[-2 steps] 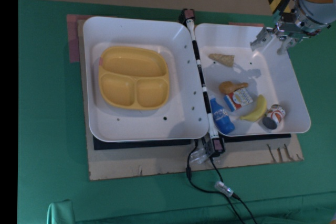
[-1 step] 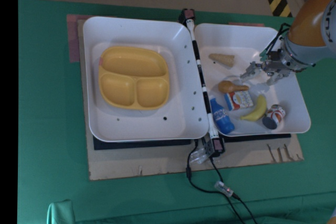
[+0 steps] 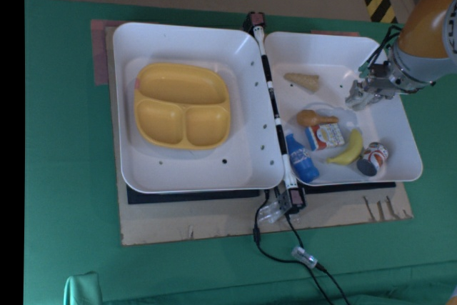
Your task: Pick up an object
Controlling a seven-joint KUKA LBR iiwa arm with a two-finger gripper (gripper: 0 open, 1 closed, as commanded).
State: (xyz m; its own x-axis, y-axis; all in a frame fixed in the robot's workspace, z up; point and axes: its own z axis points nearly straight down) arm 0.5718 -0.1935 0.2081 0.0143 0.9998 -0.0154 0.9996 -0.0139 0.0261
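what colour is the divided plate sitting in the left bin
Yellow. The divided plate shows plainly in the camera view, lying flat in the left bin.

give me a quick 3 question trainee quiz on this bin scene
1. True or false: the yellow divided plate lies in the left bin.
2. Which item lies closest to the banana? A) the small carton B) the bread slice C) the yellow divided plate
3. Fill in: the end effector hovers over the ____ bin.

Key: 1 true; 2 A; 3 right.
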